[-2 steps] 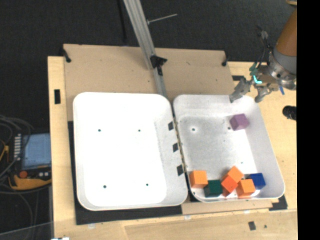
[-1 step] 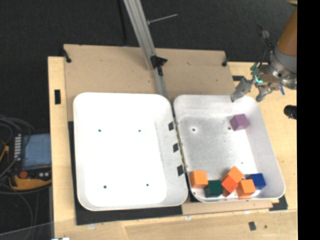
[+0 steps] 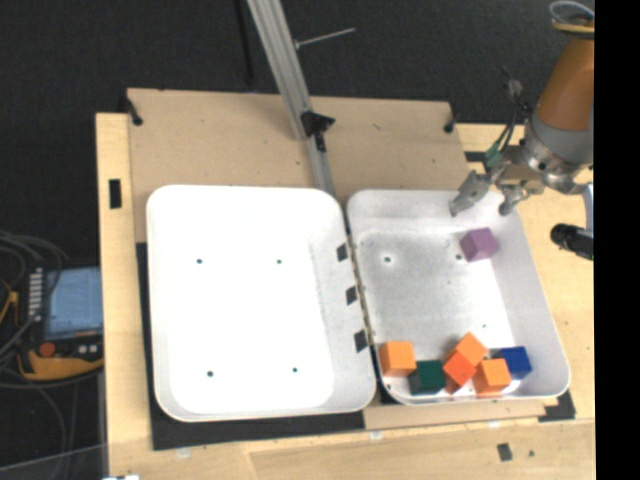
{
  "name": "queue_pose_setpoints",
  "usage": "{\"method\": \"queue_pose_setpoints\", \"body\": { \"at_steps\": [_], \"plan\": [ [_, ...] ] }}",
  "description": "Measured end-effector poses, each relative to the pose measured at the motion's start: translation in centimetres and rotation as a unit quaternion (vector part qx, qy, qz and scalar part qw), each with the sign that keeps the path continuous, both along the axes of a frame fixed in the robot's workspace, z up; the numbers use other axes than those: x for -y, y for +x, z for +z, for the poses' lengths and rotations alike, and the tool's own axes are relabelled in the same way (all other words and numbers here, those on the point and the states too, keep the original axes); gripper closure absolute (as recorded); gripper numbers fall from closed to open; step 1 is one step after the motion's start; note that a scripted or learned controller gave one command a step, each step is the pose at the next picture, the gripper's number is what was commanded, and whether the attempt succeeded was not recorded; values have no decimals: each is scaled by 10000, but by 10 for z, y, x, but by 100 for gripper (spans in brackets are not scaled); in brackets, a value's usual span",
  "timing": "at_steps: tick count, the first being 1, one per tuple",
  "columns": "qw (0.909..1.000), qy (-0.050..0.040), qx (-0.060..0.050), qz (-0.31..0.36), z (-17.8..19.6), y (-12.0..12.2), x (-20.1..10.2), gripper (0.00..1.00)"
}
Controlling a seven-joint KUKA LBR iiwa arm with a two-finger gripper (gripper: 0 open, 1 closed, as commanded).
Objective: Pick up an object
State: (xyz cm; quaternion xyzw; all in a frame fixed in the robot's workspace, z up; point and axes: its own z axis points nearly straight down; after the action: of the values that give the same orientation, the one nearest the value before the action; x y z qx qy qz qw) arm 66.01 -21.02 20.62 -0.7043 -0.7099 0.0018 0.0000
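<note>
So here's where I'm at: my gripper [image 3: 487,195] hangs over the far right corner of the right bin [image 3: 420,218], reaching in from the right side with the orange band of my arm [image 3: 568,88] up above it. My two fingers are spread apart, one angled toward the left and one to the right, and there's nothing between them, just white bin floor showing in the gap.

Closest thing to me is a purple block [image 3: 479,244], sitting alone on the bin floor just below my fingers and not touching them. It looks a bit turned relative to the bin walls.

Everything else is bunched along the near wall of the same bin: an orange block [image 3: 398,356] on the left, a dark green block [image 3: 430,376] right beside it, then two more orange blocks [image 3: 462,358] [image 3: 492,375] pressed together, and a blue block [image 3: 516,360] at the right end. The middle orange one looks tipped on an edge, leaning on its neighbours.

The left bin [image 3: 250,298] sits next door, its edge touching mine.
</note>
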Motion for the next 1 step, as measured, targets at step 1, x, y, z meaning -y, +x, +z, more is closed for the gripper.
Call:
{"method": "queue_pose_setpoints", "body": {
  "at_steps": [1],
  "plan": [
    [10000, 1, -1, -8, -46, 4, -6, 0]
  ]
}}
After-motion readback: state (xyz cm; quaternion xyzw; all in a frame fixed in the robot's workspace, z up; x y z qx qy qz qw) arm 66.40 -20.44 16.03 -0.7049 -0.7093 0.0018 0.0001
